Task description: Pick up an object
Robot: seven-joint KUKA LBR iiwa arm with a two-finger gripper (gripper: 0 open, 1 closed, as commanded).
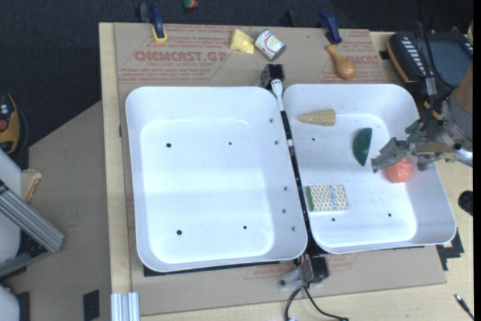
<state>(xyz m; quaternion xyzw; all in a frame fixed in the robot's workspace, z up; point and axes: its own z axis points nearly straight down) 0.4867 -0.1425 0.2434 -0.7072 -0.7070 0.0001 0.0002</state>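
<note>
The right bin point(432, 225) holds several things. A red-orange lump point(400, 172) lies near its right wall, a dark green piece point(363, 146) sits mid-bin, a tan cone-shaped piece point(317, 117) lies toward the back, and a patterned flat pad point(327, 198) lies at the front left. My gripper point(398, 160) reaches in from the right and hangs right over the red-orange lump, partly covering its top, just right of the green piece. Whether it touches the lump is not clear from this angle.
The left bin point(135, 162) sits beside the right one. Behind the bins on the board lie a yellow piece point(242, 42), a small white box point(270, 44) and a tan wooden piece point(342, 64). Blue clamps point(157, 22) stand at the back edge.
</note>
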